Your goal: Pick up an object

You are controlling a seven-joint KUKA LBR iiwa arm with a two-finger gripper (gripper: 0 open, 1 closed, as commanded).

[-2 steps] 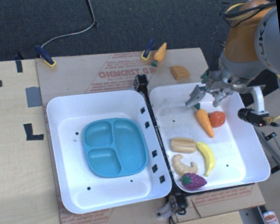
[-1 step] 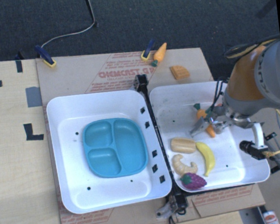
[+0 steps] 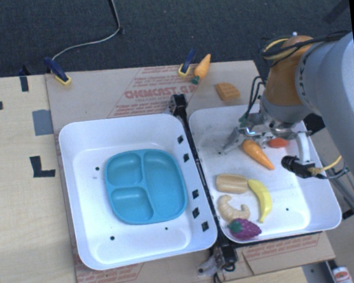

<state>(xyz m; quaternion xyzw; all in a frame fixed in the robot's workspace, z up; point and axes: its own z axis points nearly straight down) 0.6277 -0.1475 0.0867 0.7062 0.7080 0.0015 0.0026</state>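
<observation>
The arm [image 3: 314, 82] comes in from the right, grey with its orange band, and leans over the right bin [image 3: 314, 217]. Its hand [image 3: 244, 137] is down low near the back of that bin, with the two thin fingers [image 3: 231, 142] pointing toward the left. They look spread a little, with nothing between them. Just beside the hand, to its right and slightly nearer the front, lies a toy carrot [image 3: 256, 152] at a slant on the bin floor, and a small red piece [image 3: 278, 144] sits just past it, partly tucked under the wrist.

Toward the front of the same bin there is a little cluster: a tan bread roll [image 3: 231, 183], a yellow banana [image 3: 261, 198] curving just to its right, a pale curled piece [image 3: 229, 209] below the roll, and a purple bunch of grapes [image 3: 245, 228] touching that piece at the front edge.

The left bin [image 3: 79, 181] holds a blue divided plate [image 3: 146, 185] lying flat in the middle.

Outside the bins, on the cardboard at the back of the table [image 3: 16, 189], rest a small orange block [image 3: 226, 91] and another orange toy [image 3: 202, 67] near a yellow-and-blue clip [image 3: 187, 66]. A second clip [image 3: 57, 70] sits at the far left corner of the cardboard.
</observation>
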